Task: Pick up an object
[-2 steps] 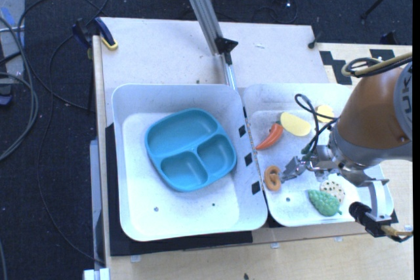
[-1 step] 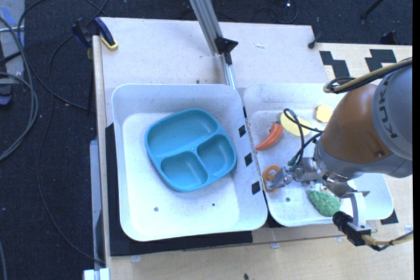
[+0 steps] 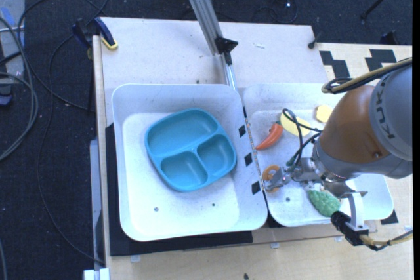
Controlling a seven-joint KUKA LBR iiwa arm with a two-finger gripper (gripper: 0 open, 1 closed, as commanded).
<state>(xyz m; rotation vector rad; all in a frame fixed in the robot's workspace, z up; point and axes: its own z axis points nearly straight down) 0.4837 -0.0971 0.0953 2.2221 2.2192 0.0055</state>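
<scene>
Dark carpet (image 3: 52, 160) covers the floor around the bench, and several black cables (image 3: 46, 85) lie across it on the left and at the far side. On the carpet stands a pale wooden bench top (image 3: 170, 52), which carries two shallow white bins side by side. A slanted grey metal pole (image 3: 200, 0) comes down from the far side and ends near the place where the two bins meet. At the far left corner of the bench sits a small clamp with a yellow tip (image 3: 105, 36).

The left white bin (image 3: 131, 206) holds a light blue plastic plate with three compartments (image 3: 190, 149), lying a little turned. The right white bin (image 3: 380, 203) holds several small things: an orange curved piece like a pepper (image 3: 270, 136) near its left wall, a yellow piece (image 3: 291, 120) just beyond it, a pale yellow piece (image 3: 322, 114) further right, and a green bumpy object (image 3: 323, 200) at the near side.

The grey arm with the orange band (image 3: 357, 131) reaches in from the right and hangs over the right bin. Its two-finger gripper (image 3: 275, 178) is low, at the bin's left wall, and a small orange ring-shaped thing (image 3: 270, 174) sits right at its tips. Whether the claw is apart or together cannot be told, and whether it grips the ring is not clear. The green object lies just beside the wrist, on the near side.
</scene>
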